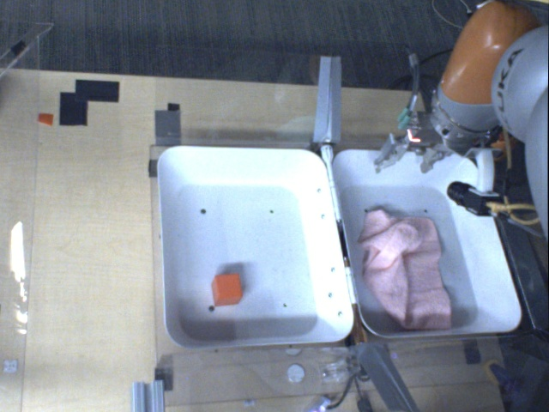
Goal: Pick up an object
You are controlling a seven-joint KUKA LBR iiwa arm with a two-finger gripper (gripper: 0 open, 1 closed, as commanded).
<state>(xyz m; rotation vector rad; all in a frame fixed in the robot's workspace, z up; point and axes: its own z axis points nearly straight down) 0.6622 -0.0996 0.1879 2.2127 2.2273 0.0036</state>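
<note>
A pink crumpled cloth lies in the right bin, towards its middle and front. A small orange block rests on the floor of the left bin, near its front left. My gripper hangs over the right bin's back edge, above and behind the cloth, with its two fingers spread apart and nothing between them. The orange band of the arm rises behind it at the upper right.
A metal divider post stands between the bins at the back. Black markers and a small orange tag lie on the wooden bench at the far left. Cables run along the right bin's right side.
</note>
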